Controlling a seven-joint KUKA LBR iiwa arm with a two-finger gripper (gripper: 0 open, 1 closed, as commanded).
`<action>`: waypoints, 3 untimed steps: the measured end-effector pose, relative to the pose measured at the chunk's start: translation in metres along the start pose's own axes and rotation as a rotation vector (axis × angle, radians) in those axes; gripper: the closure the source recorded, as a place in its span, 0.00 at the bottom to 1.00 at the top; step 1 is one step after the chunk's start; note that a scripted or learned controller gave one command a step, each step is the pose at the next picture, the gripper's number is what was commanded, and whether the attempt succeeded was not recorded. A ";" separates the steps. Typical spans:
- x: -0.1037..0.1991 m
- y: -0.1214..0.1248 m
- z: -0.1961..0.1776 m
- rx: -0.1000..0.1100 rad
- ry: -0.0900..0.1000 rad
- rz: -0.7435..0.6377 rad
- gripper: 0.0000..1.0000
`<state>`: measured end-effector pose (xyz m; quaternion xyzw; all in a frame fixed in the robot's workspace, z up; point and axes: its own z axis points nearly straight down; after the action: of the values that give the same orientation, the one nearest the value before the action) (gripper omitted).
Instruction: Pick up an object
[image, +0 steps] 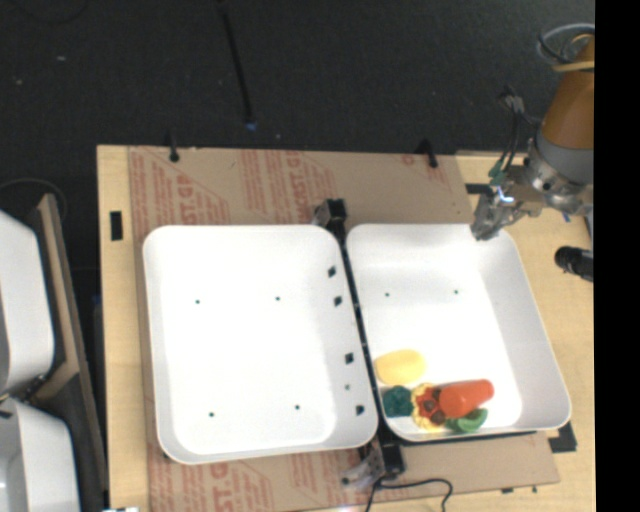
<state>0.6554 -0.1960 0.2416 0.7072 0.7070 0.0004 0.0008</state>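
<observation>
Toys are lying bunched in the near corner of the right bin (520, 300): a yellow piece (399, 364), a teal piece (397, 401) and an orange-red piece (464, 396) with its long axis running roughly left to right. Over the bin's far right corner the claw (486, 222) is hanging, apparently carrying nothing; its spread I cannot tell. The pile is sitting well apart, diagonally toward the viewer and leftward.

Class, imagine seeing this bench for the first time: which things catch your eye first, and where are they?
A bright cluster sits in the right bin's near corner: a yellow piece, a teal piece and an orange-red piece. The gripper hangs over that bin's far right corner.
</observation>
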 end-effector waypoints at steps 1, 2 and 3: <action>0.042 -0.028 0.005 0.001 0.001 -0.002 1.00; 0.086 -0.057 -0.002 0.001 0.001 -0.003 1.00; 0.141 -0.071 -0.009 0.000 0.002 -0.004 1.00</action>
<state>0.5847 -0.0555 0.2505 0.7057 0.7085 0.0010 0.0002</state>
